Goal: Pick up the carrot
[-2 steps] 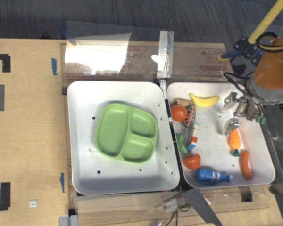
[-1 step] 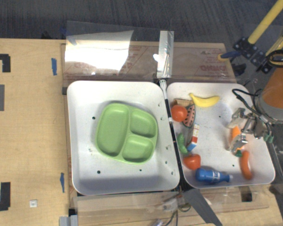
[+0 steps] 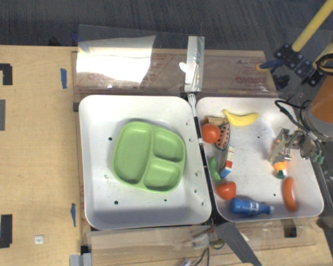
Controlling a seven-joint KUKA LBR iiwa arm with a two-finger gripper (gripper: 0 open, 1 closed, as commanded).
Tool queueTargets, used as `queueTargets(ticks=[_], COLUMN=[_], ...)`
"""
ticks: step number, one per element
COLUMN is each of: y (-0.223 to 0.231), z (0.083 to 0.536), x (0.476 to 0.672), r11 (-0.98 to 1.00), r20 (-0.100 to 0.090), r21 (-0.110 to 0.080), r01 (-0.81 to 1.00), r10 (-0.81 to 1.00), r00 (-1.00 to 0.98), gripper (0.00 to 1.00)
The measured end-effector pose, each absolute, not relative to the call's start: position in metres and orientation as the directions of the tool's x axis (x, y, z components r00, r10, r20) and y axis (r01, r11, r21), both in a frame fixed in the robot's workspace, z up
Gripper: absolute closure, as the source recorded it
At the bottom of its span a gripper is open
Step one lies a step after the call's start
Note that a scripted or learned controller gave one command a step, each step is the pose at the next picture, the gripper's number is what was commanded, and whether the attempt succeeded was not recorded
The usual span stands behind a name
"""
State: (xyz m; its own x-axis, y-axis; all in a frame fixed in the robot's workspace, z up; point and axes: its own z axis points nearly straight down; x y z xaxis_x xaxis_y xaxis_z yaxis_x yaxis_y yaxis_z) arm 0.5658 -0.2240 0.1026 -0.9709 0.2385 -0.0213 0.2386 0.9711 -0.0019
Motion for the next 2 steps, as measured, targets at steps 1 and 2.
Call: queueTargets(ticks=[1, 2], y=[-0.225, -0.222], z=[0.219, 0.127], x=[0.508, 0.485], r11=[0.997, 0.953], r20=[-0.015, 0.0], r21=[-0.005, 0.003], r01=[0.071, -0.302], r10=[0.071, -0.302], r00=[-0.997, -0.953], gripper=[1.0, 1.0])
